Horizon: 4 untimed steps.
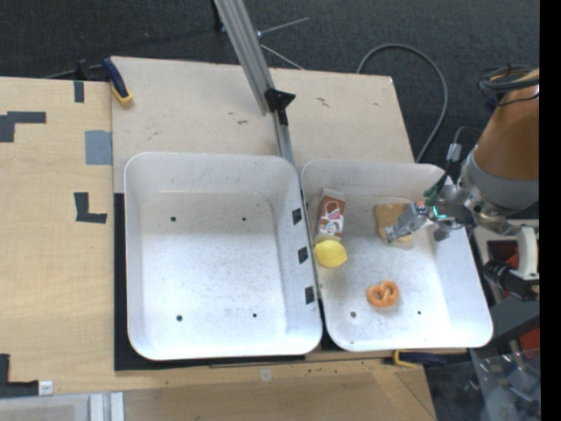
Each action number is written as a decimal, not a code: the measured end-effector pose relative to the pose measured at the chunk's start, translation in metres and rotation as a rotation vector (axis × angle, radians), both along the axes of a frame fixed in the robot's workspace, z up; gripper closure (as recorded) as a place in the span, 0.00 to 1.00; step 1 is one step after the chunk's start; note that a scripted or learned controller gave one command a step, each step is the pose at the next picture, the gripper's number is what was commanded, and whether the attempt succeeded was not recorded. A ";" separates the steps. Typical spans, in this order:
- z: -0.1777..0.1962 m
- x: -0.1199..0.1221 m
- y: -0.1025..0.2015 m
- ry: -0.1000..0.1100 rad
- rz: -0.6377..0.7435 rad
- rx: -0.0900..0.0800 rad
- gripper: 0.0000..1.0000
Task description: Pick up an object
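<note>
Target looks like the tan bread-like piece (392,217), sitting in the right bin (456,318) near its far-right side. The hand (405,229) is right over its near edge, fingers pointing down and left. I can't tell from here whether the fingers are spread or closed, and nothing is visibly pinched between them, so I wouldn't call it a grasp yet.

My read on doing this step well:
- The tan piece looks flat and soft. Center the hand over its middle, not the edge, or it will tip or slide out.
- Come straight down, close, then lift vertically. A sideways drag probably shoves it toward the bin wall.
- Check that the piece actually rises with the hand before moving off.

Other things in the right bin:
- small brown-and-white carton (330,215), near the left wall, well apart from the tan piece
- yellow lemon-like ball (330,253), just below the carton, touching or nearly so
- orange pretzel-shaped toy (383,294), nearer the front, apart from everything

None crowd the target, so there's room to approach.

Left bin (149,261) has no objects I can make out. Both bins sit on the tabletop (53,174). Grey arm with orange band (513,143) reaches in from the right.
</note>
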State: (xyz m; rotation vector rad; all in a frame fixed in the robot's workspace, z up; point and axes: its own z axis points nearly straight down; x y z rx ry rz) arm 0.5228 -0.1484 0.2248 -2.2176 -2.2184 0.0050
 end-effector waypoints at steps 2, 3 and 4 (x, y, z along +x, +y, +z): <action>-0.042 -0.004 0.001 0.001 0.000 -0.001 0.00; -0.085 -0.004 0.001 0.001 0.000 0.000 0.00; -0.137 -0.004 0.001 -0.005 0.001 -0.002 0.00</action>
